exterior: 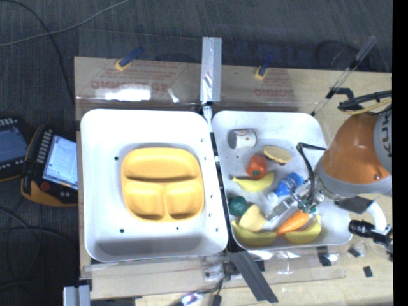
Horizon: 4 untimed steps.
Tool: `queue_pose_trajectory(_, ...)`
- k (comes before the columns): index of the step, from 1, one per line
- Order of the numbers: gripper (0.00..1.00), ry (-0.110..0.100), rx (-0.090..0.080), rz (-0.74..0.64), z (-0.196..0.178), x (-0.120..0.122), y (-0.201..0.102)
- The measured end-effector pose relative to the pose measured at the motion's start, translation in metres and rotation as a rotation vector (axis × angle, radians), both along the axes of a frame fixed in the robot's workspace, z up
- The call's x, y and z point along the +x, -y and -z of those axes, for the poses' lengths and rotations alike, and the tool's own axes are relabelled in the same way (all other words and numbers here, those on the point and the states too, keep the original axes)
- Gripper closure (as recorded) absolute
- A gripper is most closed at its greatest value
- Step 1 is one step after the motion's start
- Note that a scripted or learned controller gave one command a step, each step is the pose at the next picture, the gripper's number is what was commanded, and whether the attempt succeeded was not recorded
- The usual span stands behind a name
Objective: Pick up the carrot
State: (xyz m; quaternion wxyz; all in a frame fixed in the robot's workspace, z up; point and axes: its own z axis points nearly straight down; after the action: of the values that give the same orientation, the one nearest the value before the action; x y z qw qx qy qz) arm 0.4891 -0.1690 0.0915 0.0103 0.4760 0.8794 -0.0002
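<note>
one gripper (299,204) just above the carrot (293,222) — finger state hard to tell

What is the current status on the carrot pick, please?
Gripper low in right bin, right over carrot. Carrot lies on yellow fruit, no clear grasp seen. Banana, tomato crowd close.

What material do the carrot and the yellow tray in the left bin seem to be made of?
Carrot: probably plastic, a toy; its orange is even and slightly glossy. Yellow tray: likely moulded plastic, matte to satin; smooth rounded compartments, uniform colour. Neither material is certain from this view.
</note>
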Motion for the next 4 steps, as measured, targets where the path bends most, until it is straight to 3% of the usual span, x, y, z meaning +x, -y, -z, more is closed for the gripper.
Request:
queue_pose_trajectory(1, 0.00, -0.005, 0.002, -0.287, 0.000, 0.000, 0.050)
queue_pose_trajectory(2, 0.00, -0.014, 0.005, -0.350, -0.001, -0.001, 0.005)
queue_pose_trajectory(3, 0.00, -0.017, 0.008, -0.237, -0.055, -0.004, 0.054)
queue_pose_trajectory(4, 0.00, -0.010, 0.002, -0.227, 0.001, -0.002, 0.056)
